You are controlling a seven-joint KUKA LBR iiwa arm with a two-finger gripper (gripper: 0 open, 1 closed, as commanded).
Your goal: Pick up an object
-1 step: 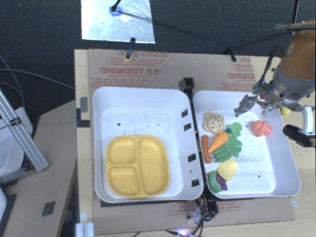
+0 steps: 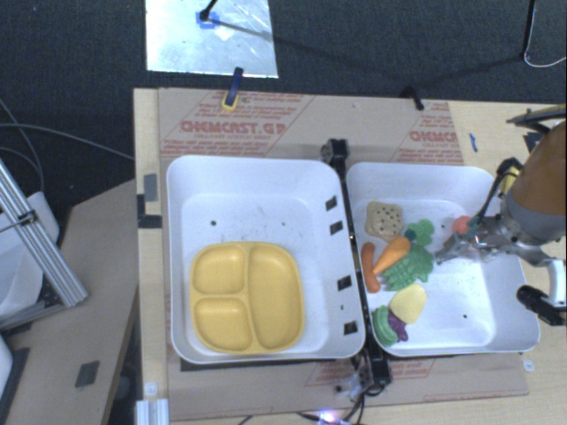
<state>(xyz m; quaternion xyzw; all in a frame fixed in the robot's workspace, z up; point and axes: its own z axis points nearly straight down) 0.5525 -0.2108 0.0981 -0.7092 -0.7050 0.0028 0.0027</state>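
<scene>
The right bin point(image 2: 469, 326) holds several toy foods. A tan cracker point(image 2: 384, 220) lies at its back left, with an orange carrot point(image 2: 391, 256) and a green leafy piece point(image 2: 413, 264) just in front of it. A red sausage point(image 2: 369, 269) lies along the left wall. A yellow lemon-like piece point(image 2: 408, 304) and a purple and green item point(image 2: 388, 326) sit near the front left. My gripper point(image 2: 447, 253) reaches in low from the right, its tip just right of the green leafy piece. A small orange-red object point(image 2: 462, 226) sits right behind it.
The left bin point(image 2: 257, 184) holds a yellow divided plate point(image 2: 247, 296). A black divider with clips point(image 2: 348, 237) runs between the bins. The arm's orange band and grey wrist point(image 2: 540, 202) hang over the right bin's right rim.
</scene>
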